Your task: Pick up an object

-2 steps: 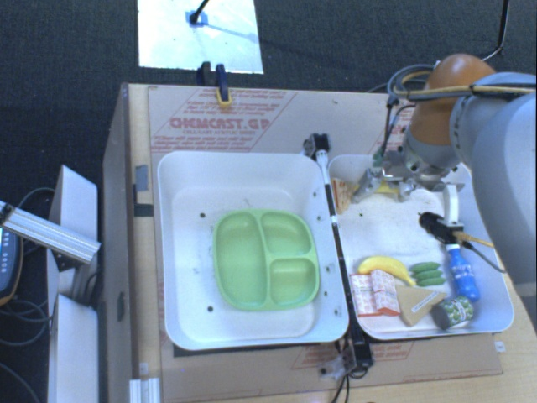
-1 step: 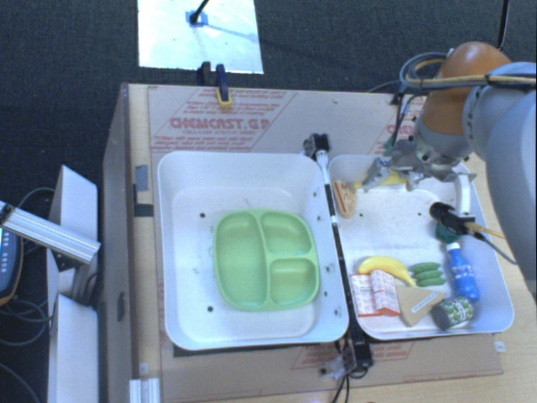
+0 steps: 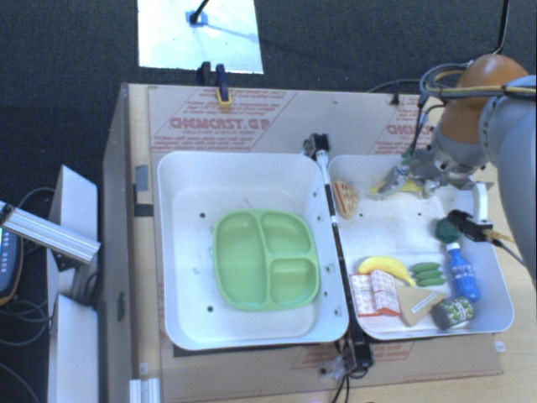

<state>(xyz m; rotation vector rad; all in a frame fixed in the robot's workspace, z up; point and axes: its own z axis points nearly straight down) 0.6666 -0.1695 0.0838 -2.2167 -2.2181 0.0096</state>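
Note:
My gripper (image 3: 396,180) hangs low over the far part of the right bin (image 3: 495,321), on the grey arm with the orange band (image 3: 491,75). A small yellow thing (image 3: 413,186) shows right by the gripper's tip; I cannot tell whether it is held. In the same bin lie a tan sandwich-like piece (image 3: 345,198), a banana (image 3: 386,267), a green pea pod (image 3: 426,273), a blue bottle (image 3: 461,274), a red-and-white packet (image 3: 375,294), a cheese wedge (image 3: 417,305), a round green item (image 3: 454,311) and a dark green thing (image 3: 445,228).
The left bin (image 3: 180,191) holds a light green divided plate (image 3: 267,259). A black divider rail (image 3: 333,225) runs between the two bins. Most objects crowd the near half of the right bin.

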